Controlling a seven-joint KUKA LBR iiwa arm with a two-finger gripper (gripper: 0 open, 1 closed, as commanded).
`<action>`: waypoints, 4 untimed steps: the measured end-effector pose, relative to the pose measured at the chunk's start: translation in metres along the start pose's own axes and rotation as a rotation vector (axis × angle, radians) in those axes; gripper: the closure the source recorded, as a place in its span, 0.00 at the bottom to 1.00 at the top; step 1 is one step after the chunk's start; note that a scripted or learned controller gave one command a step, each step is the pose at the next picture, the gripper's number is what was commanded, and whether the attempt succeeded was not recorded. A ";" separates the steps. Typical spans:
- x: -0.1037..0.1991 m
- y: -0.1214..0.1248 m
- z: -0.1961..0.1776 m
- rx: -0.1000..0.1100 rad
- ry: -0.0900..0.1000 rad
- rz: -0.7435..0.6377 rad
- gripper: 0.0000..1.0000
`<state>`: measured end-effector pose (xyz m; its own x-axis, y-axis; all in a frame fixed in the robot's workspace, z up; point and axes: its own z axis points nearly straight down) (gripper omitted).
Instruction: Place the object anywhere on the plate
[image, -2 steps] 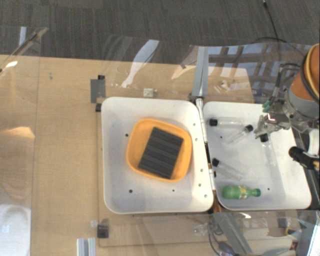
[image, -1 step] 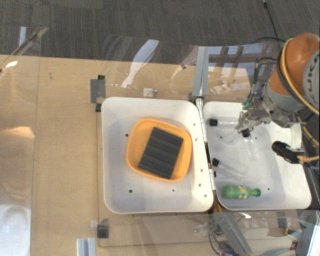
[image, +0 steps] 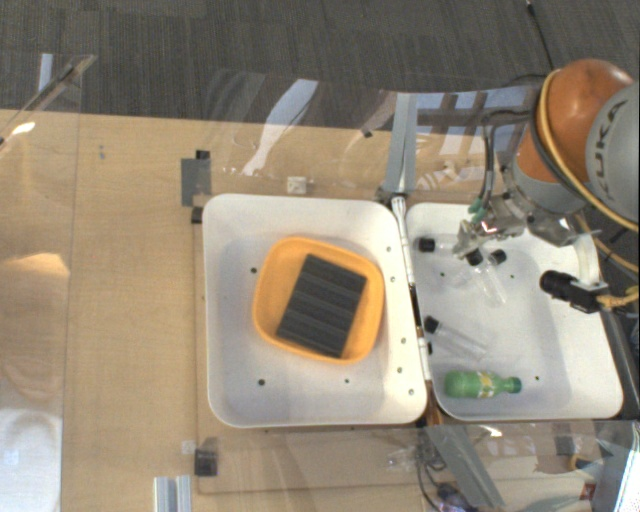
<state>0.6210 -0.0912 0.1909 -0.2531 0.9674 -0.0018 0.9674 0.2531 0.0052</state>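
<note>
An orange plate (image: 268, 300) sits in the left white bin (image: 230, 380). On the plate lies a dark grey ribbed rectangular block (image: 321, 305), slightly tilted. A green bottle (image: 480, 383) lies on its side near the front edge of the right bin (image: 590, 390). My gripper (image: 487, 262) hangs over the back left part of the right bin, well apart from the bottle and from the plate. I see nothing held at its tip.
The grey arm with its orange band (image: 575, 100) reaches in from the upper right, over the right bin's back edge. A black fitting (image: 568, 287) juts out below the wrist. A metal divider post (image: 402, 150) stands behind the gap between the bins.
</note>
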 end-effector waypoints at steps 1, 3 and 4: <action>0.087 -0.010 0.005 -0.001 0.001 -0.196 1.00; 0.047 -0.011 -0.014 -0.001 0.000 -0.186 0.00; 0.048 -0.008 -0.026 -0.008 -0.002 -0.189 1.00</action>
<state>0.6007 -0.0471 0.2164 -0.4301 0.9028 -0.0051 0.9027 0.4301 0.0125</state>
